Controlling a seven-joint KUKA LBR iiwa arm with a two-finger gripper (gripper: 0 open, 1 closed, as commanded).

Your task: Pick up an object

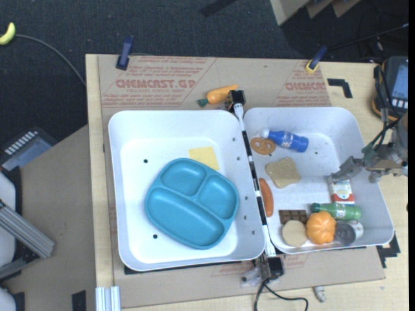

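Note:
My gripper (347, 168) reaches in from the right over the right bin (324, 118), near its right wall. Just below it lies a small red and white carton (342, 191). A green bottle (337, 210) lies in front of the carton, with an orange (321, 228) and a grey can (347, 232) by the front wall. Further left in this bin are a bread slice (283, 172), a blue bottle (288, 140), a pretzel (262, 146), a hot dog (266, 197), a chocolate bar (290, 215) and a pale round cookie (293, 233). Nothing shows in the gripper.
The left bin (130, 135) holds a blue divided plate (191, 201) and a yellow cheese slice (205, 157) behind it. An orange clamp (220, 95) sits on the bench behind the bins. Blue clips (124, 52) pin the cardboard's back edge.

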